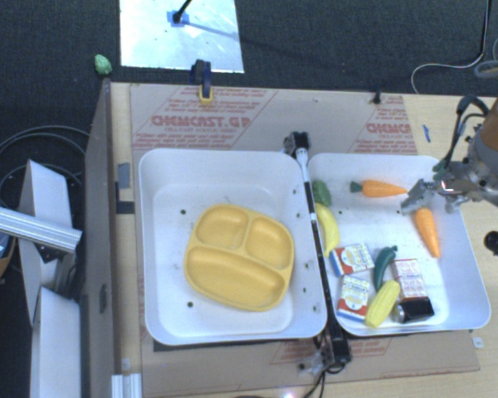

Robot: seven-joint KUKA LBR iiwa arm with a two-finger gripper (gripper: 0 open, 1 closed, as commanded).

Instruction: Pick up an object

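- Bench with two white bins (149, 222).
- Gripper (427, 196) above the right bin, fingers apart, holding nothing.
- Just below it, carrot (428, 231) lengthwise, leaf end toward gripper.

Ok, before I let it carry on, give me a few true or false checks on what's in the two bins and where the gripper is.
1. The yellow divided tray lies in the left bin. True.
2. Two toy carrots lie in the right bin. True: one lies near the far wall, the other on the arm's side.
3. The gripper is over the left bin. False: it is over the right bin, between the two carrots.
4. The corn cob sits in the yellow tray. False: it lies in the right bin among the small cartons.
5. The banana lies in the right bin by the divider between the bins. True.
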